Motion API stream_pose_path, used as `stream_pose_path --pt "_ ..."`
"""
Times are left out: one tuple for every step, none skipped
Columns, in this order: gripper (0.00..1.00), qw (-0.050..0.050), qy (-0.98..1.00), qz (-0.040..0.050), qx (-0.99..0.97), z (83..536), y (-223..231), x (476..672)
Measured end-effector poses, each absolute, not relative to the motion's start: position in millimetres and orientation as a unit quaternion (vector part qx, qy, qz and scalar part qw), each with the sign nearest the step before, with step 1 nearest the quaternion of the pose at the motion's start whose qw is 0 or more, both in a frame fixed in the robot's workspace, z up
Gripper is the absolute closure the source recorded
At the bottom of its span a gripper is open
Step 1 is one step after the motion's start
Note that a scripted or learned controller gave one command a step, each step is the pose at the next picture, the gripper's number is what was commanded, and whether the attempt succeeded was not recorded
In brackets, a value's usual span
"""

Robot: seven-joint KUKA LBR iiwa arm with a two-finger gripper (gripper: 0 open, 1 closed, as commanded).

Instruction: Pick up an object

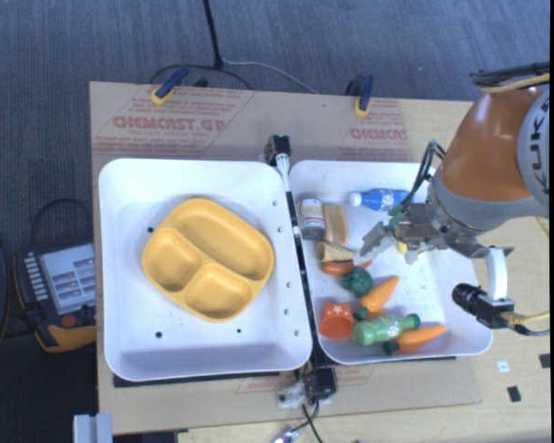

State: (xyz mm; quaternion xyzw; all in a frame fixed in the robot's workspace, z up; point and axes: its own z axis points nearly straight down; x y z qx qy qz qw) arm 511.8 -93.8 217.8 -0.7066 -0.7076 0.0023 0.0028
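Over the right bin (pixel 462 340) | the gripper (pixel 392 238) hangs with its fingers spread, nothing between them | below it lie a carrot (pixel 379 293), a green bottle (pixel 385 329), a red cup (pixel 336 319) | the left bin (pixel 129 340) holds a yellow divided plate (pixel 208 258).

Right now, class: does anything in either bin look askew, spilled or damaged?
Nothing looks spilled or broken. The yellow divided tray lies skewed in the left bin, its sides not parallel to the walls. The toys in the right bin are jumbled, and the green bottle lies on its side.
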Motion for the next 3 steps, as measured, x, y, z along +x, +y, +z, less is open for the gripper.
stream_pose_path --pt "0.00 0.002 -0.739 0.0014 -0.674 98.2 -98.6 486.8" --pt "1.00 0.003 -0.738 0.0030 -0.674 105.7 -100.0 487.0" --pt "1.00 0.001 -0.748 0.0019 -0.664 258.0 -67.2 484.7"
